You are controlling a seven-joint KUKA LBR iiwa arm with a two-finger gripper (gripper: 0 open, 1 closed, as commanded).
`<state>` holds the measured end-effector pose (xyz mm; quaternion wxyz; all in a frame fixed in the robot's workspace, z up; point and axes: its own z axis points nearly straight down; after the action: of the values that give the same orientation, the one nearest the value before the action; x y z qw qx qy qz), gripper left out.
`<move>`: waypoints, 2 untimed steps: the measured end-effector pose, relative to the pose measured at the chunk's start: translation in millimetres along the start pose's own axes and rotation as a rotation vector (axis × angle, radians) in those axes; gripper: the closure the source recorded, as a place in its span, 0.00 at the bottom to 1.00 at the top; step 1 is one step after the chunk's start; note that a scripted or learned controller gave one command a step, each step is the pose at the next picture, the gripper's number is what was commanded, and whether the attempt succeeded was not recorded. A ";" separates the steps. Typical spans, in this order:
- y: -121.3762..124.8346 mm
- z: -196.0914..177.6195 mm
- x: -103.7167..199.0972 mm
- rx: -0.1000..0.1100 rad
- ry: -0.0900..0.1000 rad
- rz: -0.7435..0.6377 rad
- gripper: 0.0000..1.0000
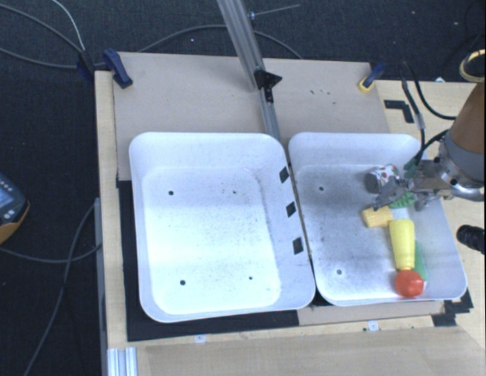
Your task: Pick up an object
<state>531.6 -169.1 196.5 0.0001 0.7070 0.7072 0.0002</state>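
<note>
The yellow block sits in the right bin, toward its 3 o'clock side, touching the top end of a yellow cylinder that runs down toward 6 o'clock to a red ball. The gripper hangs just above it, so the block lies at about 7 o'clock from the tip. Honestly can't tell if the fingers are spread or pinched, too blurry. I'd guess a short drop down-left does it.
</note>
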 end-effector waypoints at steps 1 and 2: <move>51.6 -126.7 58.8 -0.008 -0.001 -0.004 0.00; 4.3 -30.5 73.0 0.007 0.001 0.000 0.00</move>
<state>535.8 -96.1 227.0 -0.0026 0.7069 0.7073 -0.0019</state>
